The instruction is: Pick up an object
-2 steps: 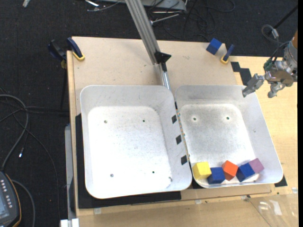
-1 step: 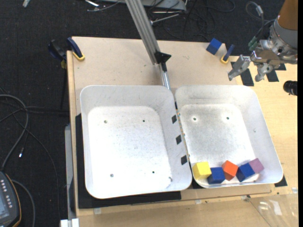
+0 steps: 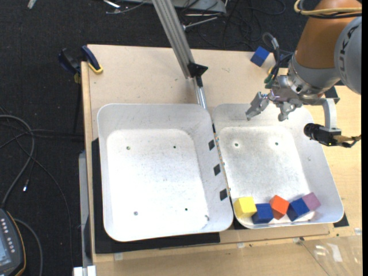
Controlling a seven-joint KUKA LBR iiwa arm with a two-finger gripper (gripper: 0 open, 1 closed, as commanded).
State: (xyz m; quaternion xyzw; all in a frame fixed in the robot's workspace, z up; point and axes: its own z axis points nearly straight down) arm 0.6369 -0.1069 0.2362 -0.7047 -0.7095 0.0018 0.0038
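The gripper (image 3: pixel 268 108) hangs over the far rim of the right bin (image 3: pixel 322 165) with fingers spread wide and nothing between them. The blocks — yellow block (image 3: pixel 245 205), orange block (image 3: pixel 279 204), two blue, one purple — lie crowded in the near corner, probably because the bin floor slopes there.

A pale wooden bench top (image 3: pixel 149 76) stands on a dark, speckled carpet floor (image 3: pixel 40 16) — black cables (image 3: pixel 23 154) loop across it at the left. A slanted grey metal pole (image 3: pixel 172 27) crosses above the bench. A black-and-yellow clamp (image 3: pixel 86 59) grips the far left corner — a grey handheld device (image 3: pixel 10 246) lies at the lower left.
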